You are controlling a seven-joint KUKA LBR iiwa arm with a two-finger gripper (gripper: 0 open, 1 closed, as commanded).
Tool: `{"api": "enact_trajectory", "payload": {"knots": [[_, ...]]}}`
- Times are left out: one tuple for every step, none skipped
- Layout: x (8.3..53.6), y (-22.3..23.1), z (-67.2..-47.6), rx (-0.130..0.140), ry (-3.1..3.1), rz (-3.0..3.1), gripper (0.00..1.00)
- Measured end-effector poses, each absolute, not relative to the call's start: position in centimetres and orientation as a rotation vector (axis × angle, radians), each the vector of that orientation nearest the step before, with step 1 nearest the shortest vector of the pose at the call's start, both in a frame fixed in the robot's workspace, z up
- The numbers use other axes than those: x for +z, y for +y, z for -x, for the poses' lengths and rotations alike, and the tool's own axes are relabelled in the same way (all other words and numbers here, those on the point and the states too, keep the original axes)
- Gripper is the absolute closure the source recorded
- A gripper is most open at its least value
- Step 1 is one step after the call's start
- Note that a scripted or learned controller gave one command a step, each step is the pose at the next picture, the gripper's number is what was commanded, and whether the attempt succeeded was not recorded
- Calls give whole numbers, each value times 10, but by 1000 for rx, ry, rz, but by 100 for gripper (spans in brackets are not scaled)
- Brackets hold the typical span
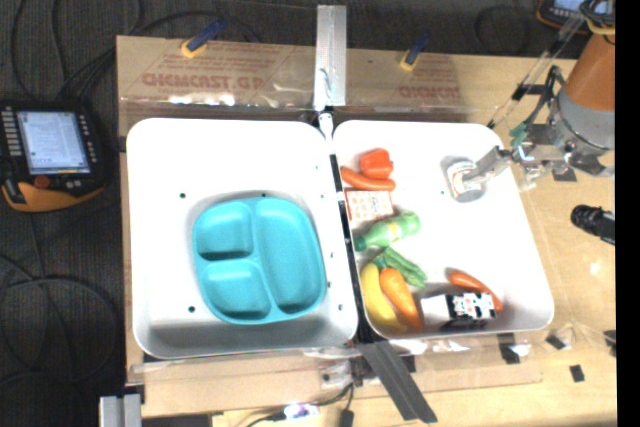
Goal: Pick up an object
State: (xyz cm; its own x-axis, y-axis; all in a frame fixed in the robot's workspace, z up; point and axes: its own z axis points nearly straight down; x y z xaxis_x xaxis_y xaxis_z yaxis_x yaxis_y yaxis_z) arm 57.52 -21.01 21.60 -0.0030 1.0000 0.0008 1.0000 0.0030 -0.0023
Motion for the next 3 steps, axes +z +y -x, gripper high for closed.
{"api": "enact_trajectory", "payload": {"knots": [[137, -221, -618, 4, -2294, 2144, 0], [91, -213, -632, -16, -2474, 1941, 0], [100, -215, -633, -12, -2481, 1947, 100]]}}
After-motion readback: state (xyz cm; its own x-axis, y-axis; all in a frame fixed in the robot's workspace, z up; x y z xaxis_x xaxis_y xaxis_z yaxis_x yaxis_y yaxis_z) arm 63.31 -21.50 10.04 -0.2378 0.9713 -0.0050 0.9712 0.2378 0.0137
